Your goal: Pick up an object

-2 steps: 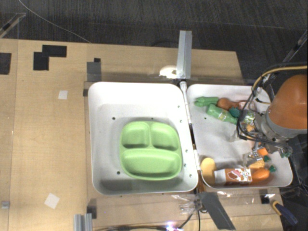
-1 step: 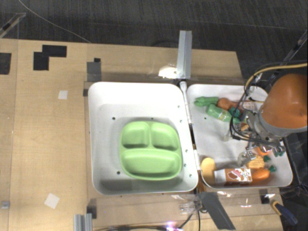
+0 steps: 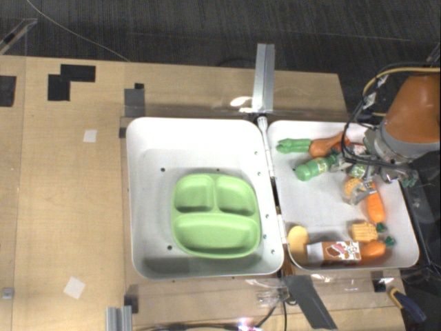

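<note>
The right bin [image 3: 324,205] holds several toy foods. At its far side lie a green vegetable [image 3: 294,144], an orange-brown piece [image 3: 324,145] and a green bottle [image 3: 313,168]. An orange carrot [image 3: 375,207] lies by the right wall. Along the near wall sit a brown bottle with a red label [image 3: 336,252], a yellow corn piece [image 3: 363,231] and a tan round piece [image 3: 298,237]. My gripper [image 3: 357,188] hangs low over the right part of this bin, just left of the carrot's top end, under the arm's orange band [image 3: 415,109]. Nothing visibly sits in its grasp.
The left bin [image 3: 148,205] bears a green divided plate [image 3: 216,214] at its middle. A metal post [image 3: 264,78] stands behind the seam between the bins. Cables loop around the arm's wrist at the right.
</note>
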`<move>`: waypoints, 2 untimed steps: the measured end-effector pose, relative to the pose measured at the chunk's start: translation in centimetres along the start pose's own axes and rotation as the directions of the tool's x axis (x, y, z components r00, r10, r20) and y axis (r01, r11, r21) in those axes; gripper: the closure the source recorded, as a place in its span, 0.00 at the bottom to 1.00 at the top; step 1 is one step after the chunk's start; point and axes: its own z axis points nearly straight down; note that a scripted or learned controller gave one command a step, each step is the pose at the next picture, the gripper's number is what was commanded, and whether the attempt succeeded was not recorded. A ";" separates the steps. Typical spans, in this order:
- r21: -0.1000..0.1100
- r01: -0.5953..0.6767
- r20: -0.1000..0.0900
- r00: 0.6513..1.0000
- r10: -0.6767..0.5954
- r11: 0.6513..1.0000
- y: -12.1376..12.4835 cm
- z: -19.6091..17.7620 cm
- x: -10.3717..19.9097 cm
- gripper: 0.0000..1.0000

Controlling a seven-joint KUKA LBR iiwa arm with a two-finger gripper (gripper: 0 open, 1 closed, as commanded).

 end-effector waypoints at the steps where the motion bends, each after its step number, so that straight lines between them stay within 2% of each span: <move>1: -0.005 0.089 -0.008 0.996 -0.089 0.996 1.3 0.1 -6.7 0.00; 2: 0.000 -0.040 -0.002 0.999 0.040 0.999 0.3 -0.1 1.7 0.00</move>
